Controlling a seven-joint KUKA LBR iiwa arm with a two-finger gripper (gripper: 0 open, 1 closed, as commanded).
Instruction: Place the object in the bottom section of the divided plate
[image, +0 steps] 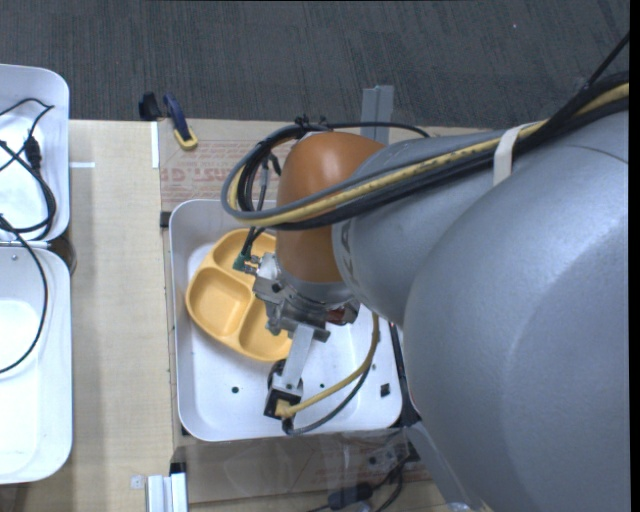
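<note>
Whether the two-finger gripper (292, 308) is open or closed, or has hold of anything, cannot be told: the grey arm (480, 300) with its orange band covers it from above. It hangs over the near right part of the yellow plastic divided plate (222, 298), probably because that is the bottom section the task names. This plate lies on the left of the shallow white bin (183, 330); it is rounded and glossy, its visible compartments bare. A small reddish-brown patch (345, 313) just right of the gripper may be the object; too hidden to say.
</note>
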